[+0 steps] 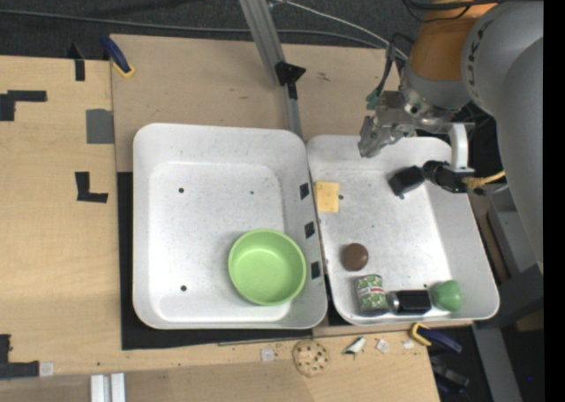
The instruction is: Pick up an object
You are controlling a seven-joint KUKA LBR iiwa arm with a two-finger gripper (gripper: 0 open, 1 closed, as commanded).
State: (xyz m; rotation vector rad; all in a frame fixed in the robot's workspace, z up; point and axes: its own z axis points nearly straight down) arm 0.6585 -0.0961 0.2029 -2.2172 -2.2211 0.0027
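My gripper (pixel 373 141) hangs over the far edge of the right bin (pixel 415 223), with nothing visible between its fingers. In that bin lie a yellow block (pixel 327 196) at the left wall, a brown round piece (pixel 355 256) near the middle, and along the near edge a green-labelled can (pixel 370 293), a black object (pixel 410 301) and a green ball (pixel 448 295). The left bin (pixel 177 179) holds a green bowl (pixel 267 267) in its near right corner.
A slanted metal pole (pixel 265 34) runs down to the gap between the bins. A cookie-like disc (pixel 308 357) and small scraps lie on the bench in front of the bins. The arm's grey body (pixel 521 82) fills the right side.
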